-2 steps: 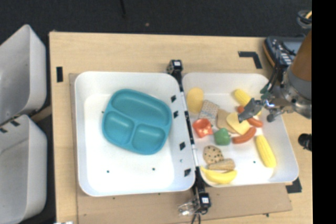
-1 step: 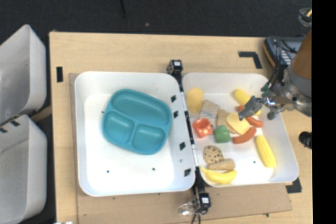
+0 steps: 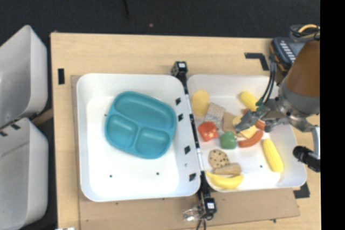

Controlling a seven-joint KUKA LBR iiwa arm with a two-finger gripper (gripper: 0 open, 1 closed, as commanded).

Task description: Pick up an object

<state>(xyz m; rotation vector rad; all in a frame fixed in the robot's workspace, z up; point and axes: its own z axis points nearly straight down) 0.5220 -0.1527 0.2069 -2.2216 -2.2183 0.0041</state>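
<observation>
The right bin (image 3: 280,180) holds several toy foods. Among them are a yellow lemon (image 3: 200,100), a tan cracker (image 3: 214,112), a red tomato (image 3: 207,130), a green piece (image 3: 228,140), a cookie (image 3: 218,158), a banana (image 3: 225,181), a corn cob (image 3: 273,155), a small yellow piece (image 3: 248,99) and a red sausage (image 3: 250,141). My gripper (image 3: 250,121) is low in the middle of this bin. It sits right over a yellow wedge (image 3: 248,131) and the sausage, and partly hides both.
The left bin (image 3: 91,180) holds a teal divided plate (image 3: 141,124). A black clip-lined divider (image 3: 190,132) runs between the bins. The arm's orange band (image 3: 304,70) hangs over the right bin's right wall. White blocks (image 3: 19,78) stand off the bench's left edge.
</observation>
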